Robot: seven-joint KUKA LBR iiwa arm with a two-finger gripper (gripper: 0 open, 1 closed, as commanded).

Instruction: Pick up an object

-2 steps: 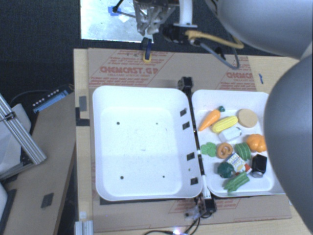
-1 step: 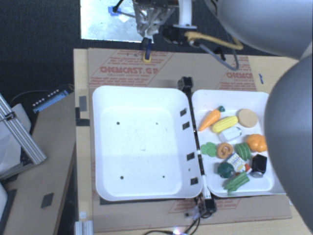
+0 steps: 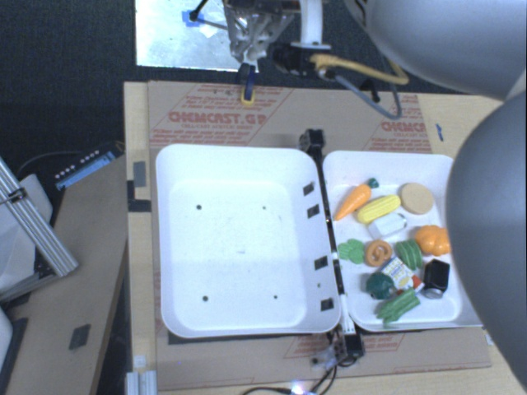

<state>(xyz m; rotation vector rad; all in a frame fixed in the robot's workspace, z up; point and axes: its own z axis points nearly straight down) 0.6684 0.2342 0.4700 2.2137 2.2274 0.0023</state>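
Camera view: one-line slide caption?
Gripper raised beyond the left bin; toy food, including a carrot, heaped in the right bin.

Toy foods [image 3: 395, 249] heaped in right bin [image 3: 346, 171] (untouched).

The gripper [image 3: 248, 79] hangs high above the bench, beyond the far rim of the left bin [image 3: 235, 150], its metal fingers pointing downward and drawn close together at a narrow tip; whether anything sits between them cannot be told. The wrist assembly directly above the gripper is silver, with a white cylinder and a tan hose running off to the side away from that bin. The grey arm [image 3: 461, 31] sweeps in large and blurred over the side beyond the right-hand edge of that bin.
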